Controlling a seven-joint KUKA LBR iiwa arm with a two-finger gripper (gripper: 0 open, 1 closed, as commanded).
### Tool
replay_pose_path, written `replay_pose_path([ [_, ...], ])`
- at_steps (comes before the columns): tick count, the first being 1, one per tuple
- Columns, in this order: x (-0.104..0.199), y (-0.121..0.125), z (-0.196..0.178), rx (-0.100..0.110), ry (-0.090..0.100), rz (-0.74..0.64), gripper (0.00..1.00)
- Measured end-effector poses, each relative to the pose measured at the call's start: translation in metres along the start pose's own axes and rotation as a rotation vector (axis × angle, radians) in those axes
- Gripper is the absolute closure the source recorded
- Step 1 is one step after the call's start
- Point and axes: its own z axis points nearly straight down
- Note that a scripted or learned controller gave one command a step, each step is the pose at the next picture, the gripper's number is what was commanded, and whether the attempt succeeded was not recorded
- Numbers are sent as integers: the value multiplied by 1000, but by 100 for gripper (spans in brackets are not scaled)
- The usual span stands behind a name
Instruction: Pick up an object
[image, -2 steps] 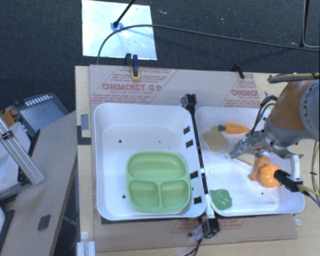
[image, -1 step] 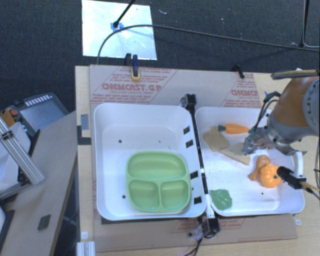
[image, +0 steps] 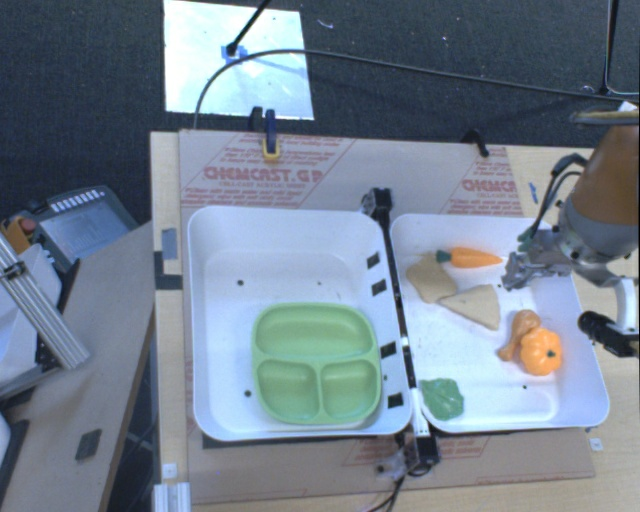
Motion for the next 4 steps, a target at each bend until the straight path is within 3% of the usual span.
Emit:
replay_pose_path([
  [1, 3, 9, -47, 2, 0, -1, 100],
  [2, 3, 10, -65, 3, 1, -1, 100],
  [4, 117, -5, -61, 6, 5, -6, 100],
])
